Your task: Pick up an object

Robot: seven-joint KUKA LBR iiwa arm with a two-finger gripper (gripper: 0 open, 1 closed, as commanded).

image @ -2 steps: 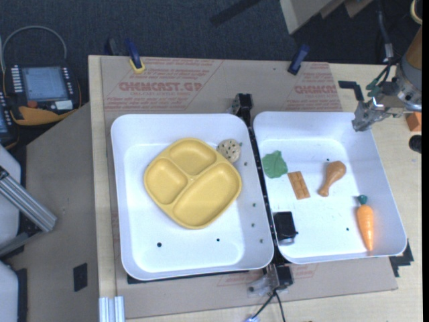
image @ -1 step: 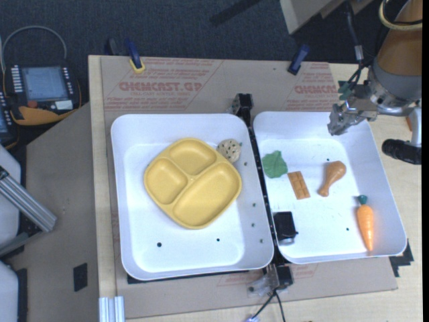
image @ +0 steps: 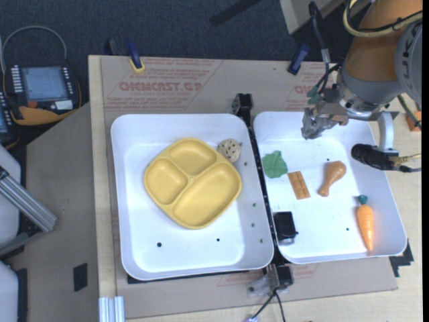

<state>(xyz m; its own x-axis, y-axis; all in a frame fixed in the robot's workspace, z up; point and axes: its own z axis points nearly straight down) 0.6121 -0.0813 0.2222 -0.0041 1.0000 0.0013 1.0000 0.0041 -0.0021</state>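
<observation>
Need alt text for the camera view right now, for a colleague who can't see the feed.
The end effector hangs over the back of the right bin, which holds a green leaf, cracker, drumstick, carrot and black block. The left bin holds a yellow divided plate and a cookie.

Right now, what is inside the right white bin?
The right bin holds a green leafy piece, a tan cracker, a drumstick and a carrot. The pincer hangs over its back edge, covering that bit of floor.
</observation>
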